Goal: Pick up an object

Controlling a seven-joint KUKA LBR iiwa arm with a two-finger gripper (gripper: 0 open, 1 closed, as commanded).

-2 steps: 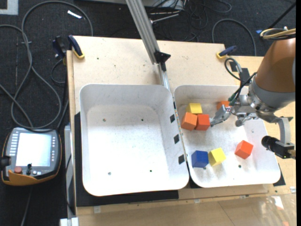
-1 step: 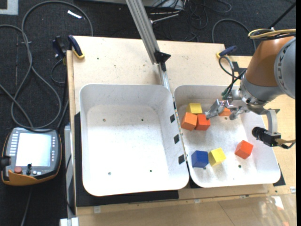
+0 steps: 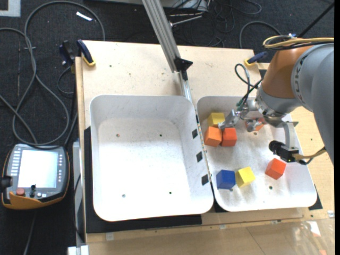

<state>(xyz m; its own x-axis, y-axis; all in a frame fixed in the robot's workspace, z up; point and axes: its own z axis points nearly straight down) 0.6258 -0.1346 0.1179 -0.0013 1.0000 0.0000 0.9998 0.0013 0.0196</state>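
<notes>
In right bin, far-left part: gripper low over cluster of blocks; finger state cannot be told. Orange block directly beneath, second orange block touching its left, yellow block just beyond. Short descent suffices.

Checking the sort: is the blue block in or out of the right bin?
In: the blue block sits on the right bin's floor.

A pale wooden worktop stands on a dark carpeted floor strewn with black cables. A teach pendant lies on the floor at left. A slanted metal rail rises from the worktop's rear, perhaps a camera mast. Lighting is even.
</notes>
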